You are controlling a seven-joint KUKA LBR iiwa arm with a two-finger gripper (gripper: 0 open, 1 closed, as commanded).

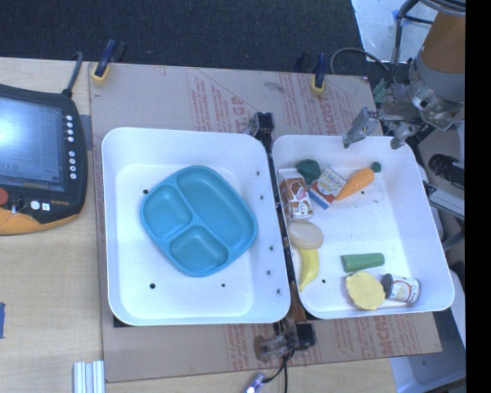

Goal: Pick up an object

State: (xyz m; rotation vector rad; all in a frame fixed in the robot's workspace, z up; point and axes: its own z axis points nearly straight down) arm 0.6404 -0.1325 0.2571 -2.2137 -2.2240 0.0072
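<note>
Two white bins are seen on the desk, and the gripper (378, 129) is held spread and empty above the right bin's (409, 297) far rim. A carrot (356, 183) is found just below it, inside that bin. A blue plate (198, 219) is seated in the left bin (131, 293).

Light wooden bench (41, 301), spread with a brown cardboard sheet (221, 97) clamped at the far edge. On the cardboard, two white bins touching: left bin (123, 293), right bin (438, 244). Left of the cardboard, a control pendant (29, 158) flat on the wood.
</note>
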